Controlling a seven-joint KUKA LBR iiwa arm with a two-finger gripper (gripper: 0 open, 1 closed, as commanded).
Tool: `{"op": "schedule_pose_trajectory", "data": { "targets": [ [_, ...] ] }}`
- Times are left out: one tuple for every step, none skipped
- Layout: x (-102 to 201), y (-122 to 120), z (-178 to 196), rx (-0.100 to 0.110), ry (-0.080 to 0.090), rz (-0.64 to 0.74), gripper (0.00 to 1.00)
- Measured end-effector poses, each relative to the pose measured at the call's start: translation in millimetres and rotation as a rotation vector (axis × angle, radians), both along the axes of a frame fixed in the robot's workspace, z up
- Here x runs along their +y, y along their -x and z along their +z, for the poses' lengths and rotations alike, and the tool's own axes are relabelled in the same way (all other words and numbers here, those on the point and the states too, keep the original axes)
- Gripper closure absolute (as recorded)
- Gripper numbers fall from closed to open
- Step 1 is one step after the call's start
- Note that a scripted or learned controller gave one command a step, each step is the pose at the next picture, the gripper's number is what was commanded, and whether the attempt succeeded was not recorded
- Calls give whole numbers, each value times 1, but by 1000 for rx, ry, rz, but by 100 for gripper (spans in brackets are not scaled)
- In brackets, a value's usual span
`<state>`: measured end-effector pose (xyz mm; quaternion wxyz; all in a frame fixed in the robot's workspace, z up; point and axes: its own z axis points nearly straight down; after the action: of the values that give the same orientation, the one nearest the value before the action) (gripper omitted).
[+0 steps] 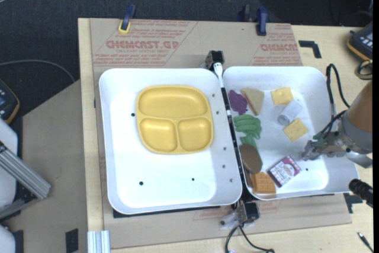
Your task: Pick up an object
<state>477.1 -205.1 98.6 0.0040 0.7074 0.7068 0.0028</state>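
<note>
The likeliest thing to be picked is the small red-and-white packet (284, 170), which lies flat and tilted on the floor of the right bin (314, 77) near its front edge, just left of the gripper (312, 150). The gripper hangs low over the bin's right side, apart from the packet, with nothing between its jaws; whether they are released or clenched cannot be told from this slanting view. Just left of the packet sits an orange cracker-like square (263, 183), and behind that a brown oval piece (251, 157), so a good approach would come straight down over the packet's middle with the jaws set across its narrow width, keeping clear of those neighbours. A flat packet gives little to bite on, so my guess is the jaws must reach the bin floor before closing. Farther back lie a yellow block (295, 128), a pale cylinder (288, 112), a second yellow block (282, 95), a tan wedge (255, 99), a purple piece (238, 102) and a green leafy piece (247, 126). The left bin (118, 145) holds a yellow divided tray (174, 118), and both bins rest on the tabletop (95, 56).
</note>
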Motion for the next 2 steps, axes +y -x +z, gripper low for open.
{"op": "schedule_pose_trajectory", "data": {
  "targets": [
    [0, -7, 62, 3, 2, 2, 100],
    [-3, -5, 106, 3, 2, 1, 100]
  ]
}}
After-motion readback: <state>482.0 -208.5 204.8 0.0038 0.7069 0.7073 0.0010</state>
